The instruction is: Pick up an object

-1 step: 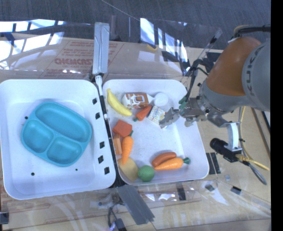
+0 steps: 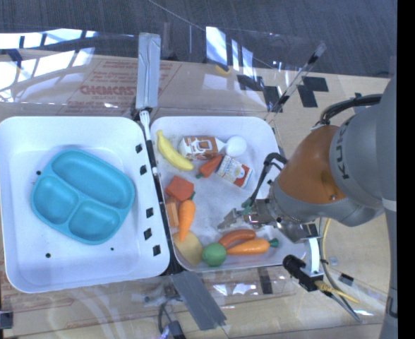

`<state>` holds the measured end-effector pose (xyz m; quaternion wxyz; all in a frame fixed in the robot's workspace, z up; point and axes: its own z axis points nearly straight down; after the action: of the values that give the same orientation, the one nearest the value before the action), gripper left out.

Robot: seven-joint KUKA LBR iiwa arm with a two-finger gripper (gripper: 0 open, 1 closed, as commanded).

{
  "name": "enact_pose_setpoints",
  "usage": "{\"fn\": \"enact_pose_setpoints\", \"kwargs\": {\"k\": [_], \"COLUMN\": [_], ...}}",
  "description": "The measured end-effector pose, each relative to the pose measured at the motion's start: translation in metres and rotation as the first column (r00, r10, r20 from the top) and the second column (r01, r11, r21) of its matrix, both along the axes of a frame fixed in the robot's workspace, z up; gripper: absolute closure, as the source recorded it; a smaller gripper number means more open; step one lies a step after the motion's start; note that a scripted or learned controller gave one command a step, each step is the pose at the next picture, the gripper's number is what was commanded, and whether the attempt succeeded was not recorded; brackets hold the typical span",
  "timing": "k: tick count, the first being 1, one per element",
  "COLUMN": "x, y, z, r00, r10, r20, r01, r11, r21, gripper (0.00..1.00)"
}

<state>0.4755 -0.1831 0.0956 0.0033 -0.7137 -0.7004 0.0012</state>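
The right bin (image 2: 264, 129) holds several toy foods. A yellow banana (image 2: 172, 151), a small brown-and-white carton (image 2: 200, 145) and a white ball (image 2: 236, 145) lie at its far end. A red block (image 2: 180, 188) and a carrot (image 2: 185, 218) sit by the left wall. A green lime (image 2: 214, 254), a red sausage (image 2: 236, 237) and an orange carrot (image 2: 251, 247) lie along the near wall. My gripper (image 2: 230, 221) hangs low inside the bin just above the sausage, pointing left, with nothing visibly held.
The left bin (image 2: 10, 154) holds a blue divided plate (image 2: 82, 195). A white-and-orange carton (image 2: 234, 171) and a red pepper (image 2: 210, 165) lie mid-bin, just beyond the gripper. A pale yellow piece (image 2: 188, 245) sits in the near left corner.
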Motion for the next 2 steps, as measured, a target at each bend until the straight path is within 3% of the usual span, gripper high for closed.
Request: {"fn": "enact_pose_setpoints", "kwargs": {"k": [1,2], "x": [0.076,0.016], "y": [-0.016,-0.028], "z": [0.042,0.114], "r00": [0.981,0.954], "r10": [0.192,0.299], "r20": [0.004,0.007], "r01": [-0.192,-0.299], "r11": [0.981,0.954], "r21": [-0.002,-0.005], "gripper": [0.0,0.0]}}
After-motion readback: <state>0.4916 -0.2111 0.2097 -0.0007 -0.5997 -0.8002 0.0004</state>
